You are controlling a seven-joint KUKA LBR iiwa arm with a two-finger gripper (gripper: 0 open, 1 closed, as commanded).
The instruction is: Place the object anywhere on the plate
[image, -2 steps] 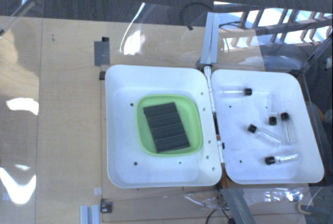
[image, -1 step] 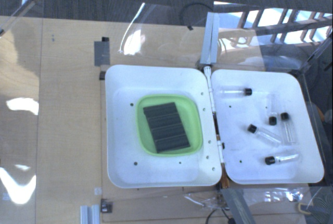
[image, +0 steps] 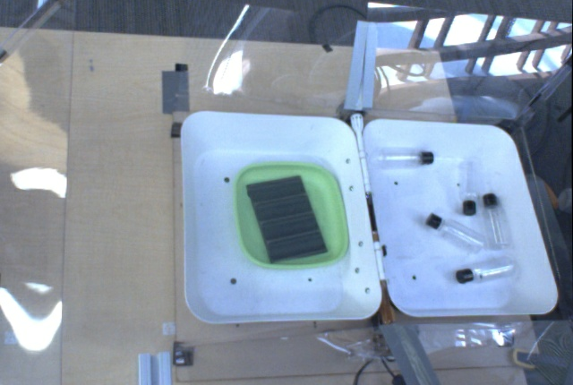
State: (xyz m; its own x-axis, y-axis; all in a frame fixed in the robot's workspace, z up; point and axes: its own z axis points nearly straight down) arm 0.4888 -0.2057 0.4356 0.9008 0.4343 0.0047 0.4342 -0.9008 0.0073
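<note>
Two white bins sit side by side on the bench: the left bin carries a green plate with a dark ribbed block lying across its middle, the right bin holds several clear vials with black caps, well apart from the plate. The gripper's state cannot be told. Likely risks: a round, slippery vial slipping from a pinch, or landing on the block and rolling off the plate

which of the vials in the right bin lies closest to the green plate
The top vial, lying level near the right bin's upper left corner. Its clear end points toward the green plate; the other vials lie farther right.
</note>
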